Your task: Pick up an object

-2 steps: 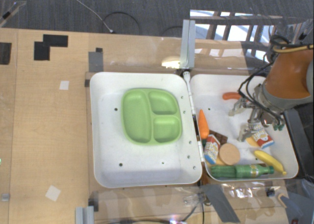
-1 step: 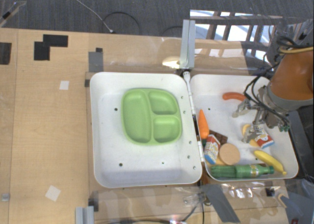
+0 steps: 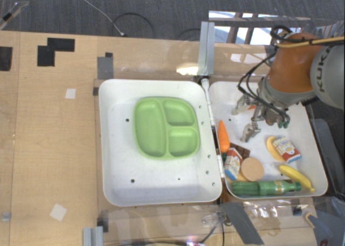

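Camera view, near to far: green bottle (image 3: 265, 188) lying along the right bin's (image 3: 321, 185) near wall, banana (image 3: 295, 175) beside it, round wooden disc (image 3: 252, 169), small can (image 3: 232, 164), yellow-and-red packet (image 3: 283, 148), carrot (image 3: 223, 136) against the left wall. Crowded near half, probably heaped there by chance; bare floor farther back. Claw (image 3: 253, 127) poised over that bare patch, fingers spread, gripping nothing. Green divided plate (image 3: 166, 127) alone in the left bin (image 3: 116, 185) on the desk (image 3: 48, 148).
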Robot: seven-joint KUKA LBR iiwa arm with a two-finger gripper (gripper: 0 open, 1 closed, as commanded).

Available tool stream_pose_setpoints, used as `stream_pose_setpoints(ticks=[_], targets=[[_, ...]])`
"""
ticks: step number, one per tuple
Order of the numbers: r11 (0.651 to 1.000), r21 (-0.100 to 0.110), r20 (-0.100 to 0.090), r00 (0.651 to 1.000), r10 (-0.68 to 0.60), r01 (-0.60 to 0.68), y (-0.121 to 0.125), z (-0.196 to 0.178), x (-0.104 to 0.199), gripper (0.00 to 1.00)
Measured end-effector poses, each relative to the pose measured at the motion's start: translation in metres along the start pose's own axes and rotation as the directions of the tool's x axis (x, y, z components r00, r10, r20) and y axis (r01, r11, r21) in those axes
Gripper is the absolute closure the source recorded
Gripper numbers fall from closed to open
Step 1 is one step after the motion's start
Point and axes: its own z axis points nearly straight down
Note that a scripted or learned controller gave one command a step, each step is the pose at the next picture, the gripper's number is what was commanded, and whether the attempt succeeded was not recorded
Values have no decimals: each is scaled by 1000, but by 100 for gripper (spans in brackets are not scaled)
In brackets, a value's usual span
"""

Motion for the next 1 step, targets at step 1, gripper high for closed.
stream_pose_setpoints(ticks=[1], targets=[[989,6,-1,989,-147,147,-42,-3,66,0]])
